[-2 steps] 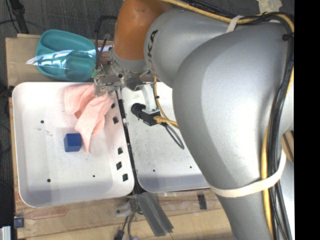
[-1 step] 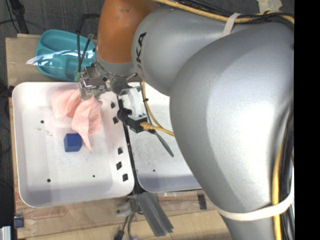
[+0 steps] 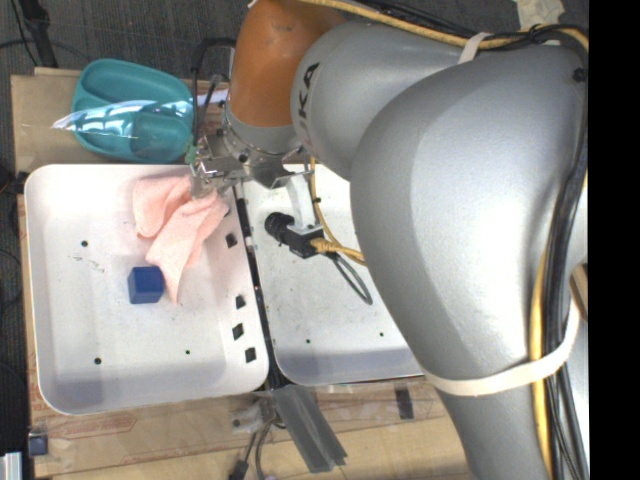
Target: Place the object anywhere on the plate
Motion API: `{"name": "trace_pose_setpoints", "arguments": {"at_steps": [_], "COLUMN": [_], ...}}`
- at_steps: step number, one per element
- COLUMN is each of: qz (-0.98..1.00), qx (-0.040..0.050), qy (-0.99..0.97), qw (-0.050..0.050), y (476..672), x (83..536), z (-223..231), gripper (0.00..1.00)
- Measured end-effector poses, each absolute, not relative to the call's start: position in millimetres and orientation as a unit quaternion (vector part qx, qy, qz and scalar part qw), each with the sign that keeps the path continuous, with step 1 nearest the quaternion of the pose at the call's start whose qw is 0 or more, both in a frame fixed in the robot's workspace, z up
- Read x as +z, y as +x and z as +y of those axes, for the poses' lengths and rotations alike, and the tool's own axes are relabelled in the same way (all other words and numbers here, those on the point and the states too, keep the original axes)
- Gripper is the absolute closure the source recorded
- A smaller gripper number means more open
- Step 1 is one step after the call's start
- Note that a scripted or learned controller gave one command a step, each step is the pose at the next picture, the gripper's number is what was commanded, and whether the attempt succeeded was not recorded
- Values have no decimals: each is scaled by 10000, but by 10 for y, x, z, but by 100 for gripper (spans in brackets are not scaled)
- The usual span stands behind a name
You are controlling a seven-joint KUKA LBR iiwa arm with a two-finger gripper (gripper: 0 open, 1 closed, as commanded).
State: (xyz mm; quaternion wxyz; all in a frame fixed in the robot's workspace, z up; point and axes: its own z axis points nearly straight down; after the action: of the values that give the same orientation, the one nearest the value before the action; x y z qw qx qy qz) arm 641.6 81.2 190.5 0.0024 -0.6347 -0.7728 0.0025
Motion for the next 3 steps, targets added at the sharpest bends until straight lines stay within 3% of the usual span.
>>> {"name": "trace_pose_setpoints", "arguments": {"at_steps": [1,2,3], "qz": [-7757,-7692,-8216], "qx": [8,21,15], "qy": [-6311,-6390,-5700], "qw": [8,13,12], "y": [6354,6137,5914], "x": [2128,1849,1349], "z": [1171,1776,1722], "gripper": [100,100,100]}}
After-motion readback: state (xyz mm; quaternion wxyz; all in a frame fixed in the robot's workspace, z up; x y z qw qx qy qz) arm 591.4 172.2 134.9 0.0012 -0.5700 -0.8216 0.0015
